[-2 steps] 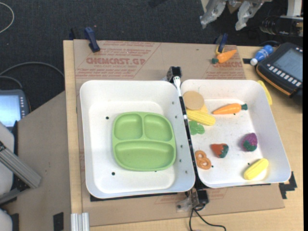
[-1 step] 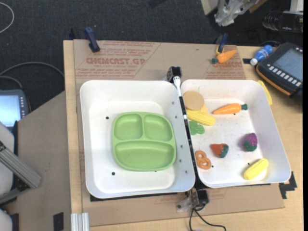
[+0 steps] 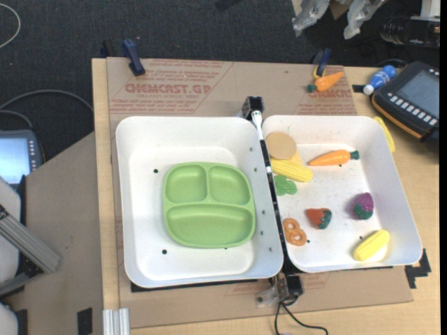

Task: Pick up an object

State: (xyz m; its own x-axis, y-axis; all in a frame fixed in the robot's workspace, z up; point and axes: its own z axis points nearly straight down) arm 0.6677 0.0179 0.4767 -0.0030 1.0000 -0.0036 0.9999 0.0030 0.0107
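While pincer [image 3: 328, 16] hangs spread, empty, beyond bins, carrot [image 3: 333, 158] lies beside corn [image 3: 291, 169].

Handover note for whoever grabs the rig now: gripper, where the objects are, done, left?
Gripper: up at the top of the view, beyond the bench's far edge, fingers apart, nothing between them.
Left bin: green divided plate.
Right bin: carrot, corn cob, tan disc, green piece, pretzel, strawberry, purple fruit, yellow piece.
A second carrot lies on the board behind the bins.
Done: nothing picked.
Left: choose an object, descend, grasp, lift.
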